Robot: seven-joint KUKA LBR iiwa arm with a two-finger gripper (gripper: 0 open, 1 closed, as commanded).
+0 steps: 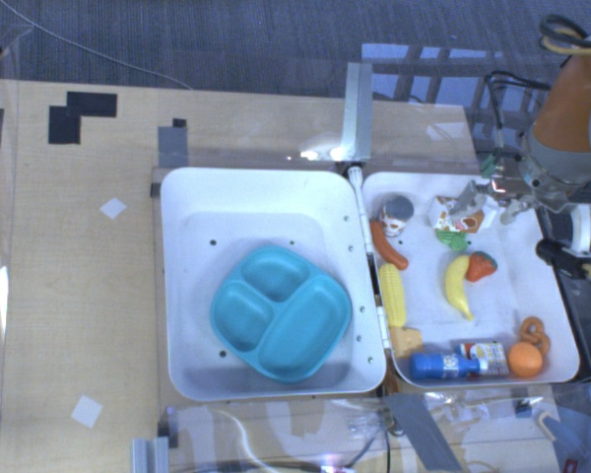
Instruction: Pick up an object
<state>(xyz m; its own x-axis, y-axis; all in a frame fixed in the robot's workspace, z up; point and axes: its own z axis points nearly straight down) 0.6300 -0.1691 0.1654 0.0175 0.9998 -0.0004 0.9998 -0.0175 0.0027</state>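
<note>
Pale wooden bench (69, 294) is carrying two white bins; toys are crowding the right bin (567, 348), where the gripper (500, 187) is hovering over a crumpled packet (457, 215) near the far wall — finger state I cannot tell. Risk: clipping that wall or the strawberry (481, 265). Freer room is lying around the banana (458, 286).

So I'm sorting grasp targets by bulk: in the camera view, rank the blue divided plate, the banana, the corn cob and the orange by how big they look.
1. Blue divided plate, by far the largest.
2. Banana and corn cob: they look much alike in length, so I won't rank them.
3. Orange, smallest.
</note>
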